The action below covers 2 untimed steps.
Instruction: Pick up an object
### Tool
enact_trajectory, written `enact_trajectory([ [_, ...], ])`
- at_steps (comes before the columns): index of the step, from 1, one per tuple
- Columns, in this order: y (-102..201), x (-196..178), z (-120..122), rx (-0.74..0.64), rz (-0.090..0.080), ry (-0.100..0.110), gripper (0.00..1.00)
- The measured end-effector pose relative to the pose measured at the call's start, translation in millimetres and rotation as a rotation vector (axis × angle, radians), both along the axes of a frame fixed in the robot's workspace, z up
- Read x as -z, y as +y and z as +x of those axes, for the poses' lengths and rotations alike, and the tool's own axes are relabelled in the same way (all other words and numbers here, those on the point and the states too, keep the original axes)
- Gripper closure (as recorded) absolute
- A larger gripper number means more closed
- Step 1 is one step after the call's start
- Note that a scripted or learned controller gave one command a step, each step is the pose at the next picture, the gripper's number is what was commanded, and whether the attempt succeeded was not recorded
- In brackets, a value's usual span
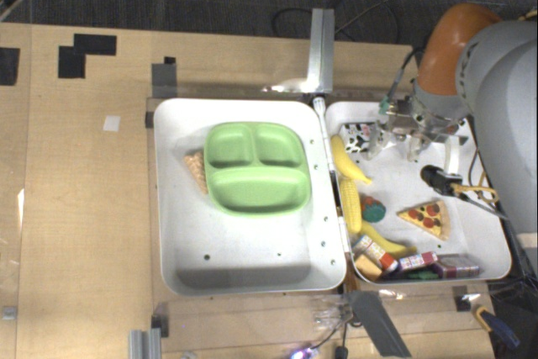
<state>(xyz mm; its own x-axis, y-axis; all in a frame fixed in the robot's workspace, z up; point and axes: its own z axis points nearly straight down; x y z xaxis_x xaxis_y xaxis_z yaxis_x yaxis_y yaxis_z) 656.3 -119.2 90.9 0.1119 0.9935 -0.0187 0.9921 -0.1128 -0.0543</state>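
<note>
Grey with an orange band, the arm (496,88) reaches in from the view's right. Its gripper (415,145) hangs over the far end of the right bin (501,265), up and to the right of the corn (350,202). You cannot tell from this angle how wide it stands, and you can make out nothing in its hold.

Take the corn as your mark: it lies lengthwise along that bin's left wall. A banana (348,161) meets its upper end and slants up toward the cow toy (360,139). That toy sits further up still, just left of the gripper, and is the loose thing closest to it.

Just right of the corn lies a small teal and red piece (372,210). Farther right, well apart from the corn, a pizza slice (426,217) lies flat, below the gripper. A second banana (388,242) runs from the corn's lower end down to the right.

Below the corn, along the near wall, you have a small heap. It is a tan block (365,266) and a red and white piece (375,251), then a purple bar (419,262) and a dark bar (459,267) in a row toward the right.

Left of the corn, across the wall, the left bin (244,273) holds a green plate (255,166) with three wells. A tan thing (195,170) pokes out from under the plate's left edge.
</note>
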Motion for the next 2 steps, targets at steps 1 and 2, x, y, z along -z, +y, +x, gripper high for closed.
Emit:
enact_trajectory([
  [1, 9.5, 0.7, -0.7, 0.136, -0.003, 0.005, 0.00],
  [2, 3.8, 1.9, -3.4, 0.420, 0.011, 0.015, 0.00],
])
